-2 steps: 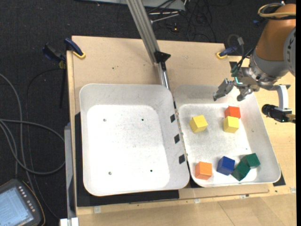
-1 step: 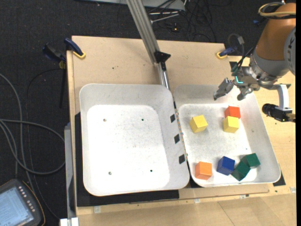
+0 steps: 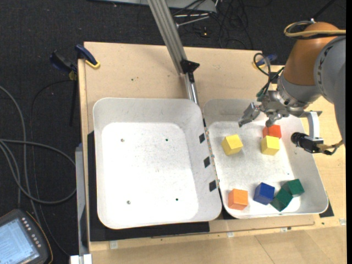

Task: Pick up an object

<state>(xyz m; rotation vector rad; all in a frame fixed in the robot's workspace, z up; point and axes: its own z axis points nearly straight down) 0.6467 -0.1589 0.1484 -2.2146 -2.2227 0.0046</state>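
While watching, I saw two-finger gripper (image 3: 263,116) at right frame, above small red cube (image 3: 272,131) in shallow white right bin (image 3: 313,172); finger state unclear to me.

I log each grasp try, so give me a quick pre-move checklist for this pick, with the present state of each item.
1. Blocks within reach in the right bin: ok.
2. Gripper over that bin's far end: ok.
3. Nearest target, the red block, free of the yellow block: not ok, they touch.
4. Lone yellow block has space around it: ok.
5. Finger opening: cannot tell.
6. Block already held: cannot tell.
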